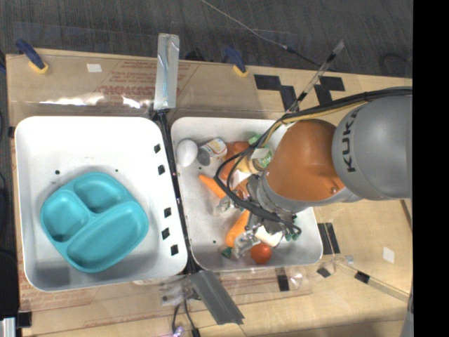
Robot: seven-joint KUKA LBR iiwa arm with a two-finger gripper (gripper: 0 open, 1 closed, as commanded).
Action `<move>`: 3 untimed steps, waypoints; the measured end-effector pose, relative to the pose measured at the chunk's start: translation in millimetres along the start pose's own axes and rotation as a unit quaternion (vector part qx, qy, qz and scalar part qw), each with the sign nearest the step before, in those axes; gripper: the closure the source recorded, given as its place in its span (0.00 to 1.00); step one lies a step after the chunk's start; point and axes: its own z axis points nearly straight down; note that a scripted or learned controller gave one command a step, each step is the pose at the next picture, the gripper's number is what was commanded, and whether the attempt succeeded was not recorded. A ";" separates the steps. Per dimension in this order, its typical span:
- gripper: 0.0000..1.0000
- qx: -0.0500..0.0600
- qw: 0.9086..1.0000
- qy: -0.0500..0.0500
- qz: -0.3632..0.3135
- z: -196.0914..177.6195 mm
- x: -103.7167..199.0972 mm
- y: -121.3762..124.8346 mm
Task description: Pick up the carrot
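An orange carrot (236, 231) with a green end lies in the right bin (200, 258) near its front wall. A second orange piece (209, 185) lies further back, towards the bin's left side. My gripper (258, 234) hangs low over the front of this bin, right beside the carrot's right side. The arm's orange band and grey wrist cover the middle of the bin and hide most of the gripper. I cannot make out whether the carrot is gripped or only touched.
A red tomato (261, 253) sits just in front of the gripper. A white egg (186, 152) and a small jar-like item (214, 148) lie at the bin's back left. The left bin (42, 139) holds a teal divided plate (95, 220).
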 end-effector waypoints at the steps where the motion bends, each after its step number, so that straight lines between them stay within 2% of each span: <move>1: 0.00 -0.005 0.989 0.004 -0.149 5.5 4.9 10.2; 2: 1.00 -0.005 0.988 0.003 -0.153 -4.4 2.5 12.2; 3: 1.00 -0.003 0.986 0.000 -0.168 -97.1 -17.8 68.4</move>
